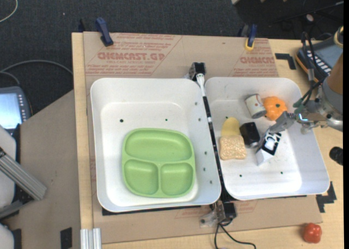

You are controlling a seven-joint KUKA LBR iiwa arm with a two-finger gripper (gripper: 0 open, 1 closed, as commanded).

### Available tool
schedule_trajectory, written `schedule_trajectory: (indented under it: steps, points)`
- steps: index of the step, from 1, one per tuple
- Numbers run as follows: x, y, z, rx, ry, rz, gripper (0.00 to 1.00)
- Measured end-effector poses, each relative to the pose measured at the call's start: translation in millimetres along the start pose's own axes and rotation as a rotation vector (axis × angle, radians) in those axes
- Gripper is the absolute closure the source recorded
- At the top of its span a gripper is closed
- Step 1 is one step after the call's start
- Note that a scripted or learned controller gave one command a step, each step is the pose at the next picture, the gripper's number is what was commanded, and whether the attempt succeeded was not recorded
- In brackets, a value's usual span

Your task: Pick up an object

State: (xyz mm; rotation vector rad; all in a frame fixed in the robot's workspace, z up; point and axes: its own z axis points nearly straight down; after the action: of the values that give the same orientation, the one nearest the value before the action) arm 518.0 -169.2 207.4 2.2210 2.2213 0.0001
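Observation:
The right bin [283, 179] holds several small things. A grey-white cylinder [252, 104] lies beside an orange toy [274, 107] at the back. A yellow piece [230, 126], a black block [250, 133] and a tan grainy slab [233, 148] sit near the bin's left wall. My gripper [271, 142] reaches in from the right and hangs low over the bin's middle, just right of the black block and below the orange toy. Nothing can be made out in its grasp.
The left bin [109, 100] carries a green divided plate [158, 161]. A red object [311, 232] lies on the bench at the front right, outside the bins. Clamps [103, 30] stand at the board's back edge.

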Motion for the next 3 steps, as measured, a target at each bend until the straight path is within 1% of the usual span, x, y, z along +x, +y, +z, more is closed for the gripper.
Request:
schedule_trajectory:
  steps: [1, 2, 3]
  points:
    - [93.6, -40.8, 24.1, 0.008, 0.006, -0.008, 0.00]
    - [65.0, -9.6, 104.9, -0.002, -0.003, 0.004, 0.00]
    - [70.1, 14.4, 104.8, -0.034, -0.007, -0.003, 0.00]
